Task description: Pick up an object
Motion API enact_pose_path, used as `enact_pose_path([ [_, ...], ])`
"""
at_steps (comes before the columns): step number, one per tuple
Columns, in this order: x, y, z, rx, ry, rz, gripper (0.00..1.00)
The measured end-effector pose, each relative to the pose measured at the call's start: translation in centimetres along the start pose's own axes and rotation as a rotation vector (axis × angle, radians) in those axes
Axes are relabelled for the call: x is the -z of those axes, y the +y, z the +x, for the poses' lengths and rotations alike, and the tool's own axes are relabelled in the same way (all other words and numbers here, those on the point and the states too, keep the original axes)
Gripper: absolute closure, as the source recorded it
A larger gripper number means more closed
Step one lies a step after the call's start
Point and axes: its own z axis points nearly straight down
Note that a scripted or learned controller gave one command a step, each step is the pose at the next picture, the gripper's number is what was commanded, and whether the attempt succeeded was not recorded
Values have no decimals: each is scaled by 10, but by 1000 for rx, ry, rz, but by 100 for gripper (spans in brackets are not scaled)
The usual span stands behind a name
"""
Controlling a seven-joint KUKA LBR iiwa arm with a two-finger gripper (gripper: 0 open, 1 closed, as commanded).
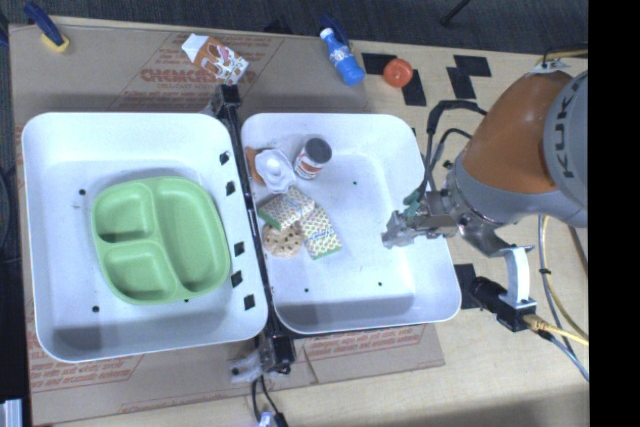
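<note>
Camera view looks down on two white bins side by side on the counter (pixel 90 45). Left bin (pixel 50 215) holds a green divided tray (pixel 160 238), lying flat near its middle. Right bin (pixel 400 295) holds a small cluster at its 9 o'clock side, close to the wall shared with the left bin: a white cup (pixel 270 164) touching a small can (pixel 313 156) at the cluster's 12 o'clock, and below them patterned packets (pixel 300 221) overlapping one another. The gripper (pixel 400 228) hangs over the right bin's 3 o'clock edge, well apart from the cluster, with nothing between its fingers; how wide it stands I cannot tell. Outside the bins, at 12 o'clock on the counter, lie a blue bottle (pixel 342 58), an orange ball (pixel 398 71) and a carton (pixel 214 59).
</note>
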Motion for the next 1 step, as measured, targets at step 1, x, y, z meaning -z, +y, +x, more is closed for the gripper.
enact_pose_path([
  [1, -14, 1, 11, 3, -1, 0, 100],
])
